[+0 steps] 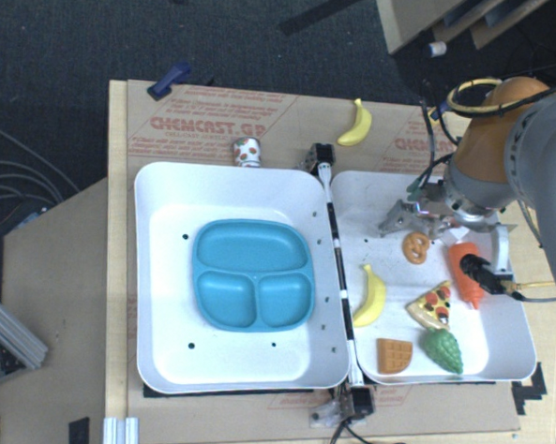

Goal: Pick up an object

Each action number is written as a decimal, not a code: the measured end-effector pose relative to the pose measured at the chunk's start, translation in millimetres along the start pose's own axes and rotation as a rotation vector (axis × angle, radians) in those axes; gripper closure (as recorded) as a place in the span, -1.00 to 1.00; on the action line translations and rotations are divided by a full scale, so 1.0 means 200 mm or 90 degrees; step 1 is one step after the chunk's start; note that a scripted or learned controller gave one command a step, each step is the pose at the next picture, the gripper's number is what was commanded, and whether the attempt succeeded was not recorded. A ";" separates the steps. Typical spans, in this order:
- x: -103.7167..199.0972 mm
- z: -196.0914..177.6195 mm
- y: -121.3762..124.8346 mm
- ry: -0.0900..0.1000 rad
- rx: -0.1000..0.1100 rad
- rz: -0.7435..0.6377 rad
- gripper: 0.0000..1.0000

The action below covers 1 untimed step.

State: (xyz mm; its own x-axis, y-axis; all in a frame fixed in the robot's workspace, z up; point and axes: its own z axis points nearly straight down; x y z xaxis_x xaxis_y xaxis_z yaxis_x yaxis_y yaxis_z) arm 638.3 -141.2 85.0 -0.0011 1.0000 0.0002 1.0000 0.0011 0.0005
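The jaws hang over the far part of the right bin; whether they are spread or pressed together I cannot tell. Just near of them lies a small round brown pretzel, with an orange carrot to its right. Nearer still sit a yellow banana, a pizza slice, a square brown waffle and a bumpy green vegetable. The left bin holds a blue divided plate. On the desk beyond the bins lies a second banana.
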 end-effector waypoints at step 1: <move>0.00 -0.05 0.00 -0.001 -0.001 -0.001 1.00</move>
State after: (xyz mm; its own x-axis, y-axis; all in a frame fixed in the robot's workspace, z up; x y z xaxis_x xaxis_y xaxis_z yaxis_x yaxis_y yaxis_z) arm 638.9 -141.3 95.4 -0.0024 1.0000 -0.0016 1.0000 0.0024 0.0024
